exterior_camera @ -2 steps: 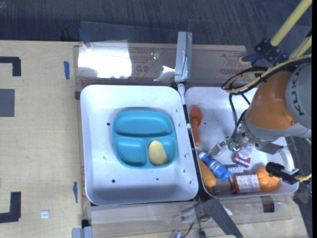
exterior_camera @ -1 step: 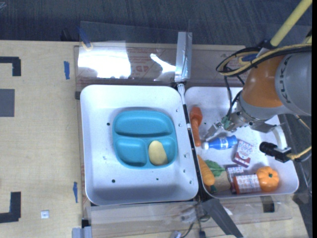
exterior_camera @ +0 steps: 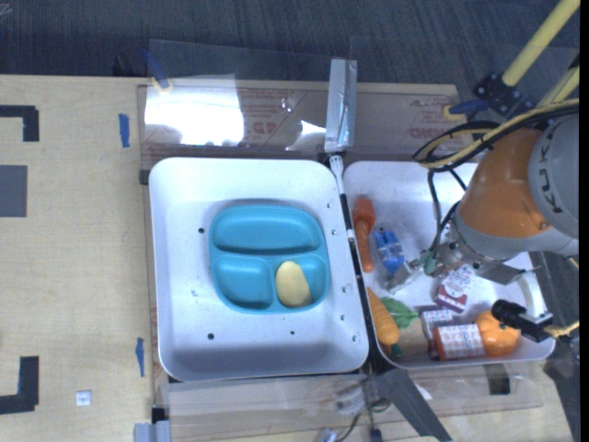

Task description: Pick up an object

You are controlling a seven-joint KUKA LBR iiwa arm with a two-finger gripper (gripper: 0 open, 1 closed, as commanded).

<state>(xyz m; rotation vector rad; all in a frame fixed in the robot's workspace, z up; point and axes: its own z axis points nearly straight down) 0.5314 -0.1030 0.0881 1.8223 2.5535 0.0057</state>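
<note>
Red-labelled bottle (exterior_camera: 457, 340) and carrot-shaped toy (exterior_camera: 383, 318) are seen nearest, in the right white bin (exterior_camera: 405, 175).

Nothing is judged lifted yet; the picking remains. The gripper (exterior_camera: 440, 263) is lowered among a blue packet (exterior_camera: 388, 250) and a small red-white box (exterior_camera: 453, 295); its opening cannot be told, no hold is seen.

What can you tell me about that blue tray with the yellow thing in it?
The blue tray looks like smooth plastic, with rounded corners and three compartments: one long one at the far side, two smaller ones nearer the camera. It lies flat in the middle of the left white bin. A pale yellow, egg-shaped object sits in its near right compartment.
</note>
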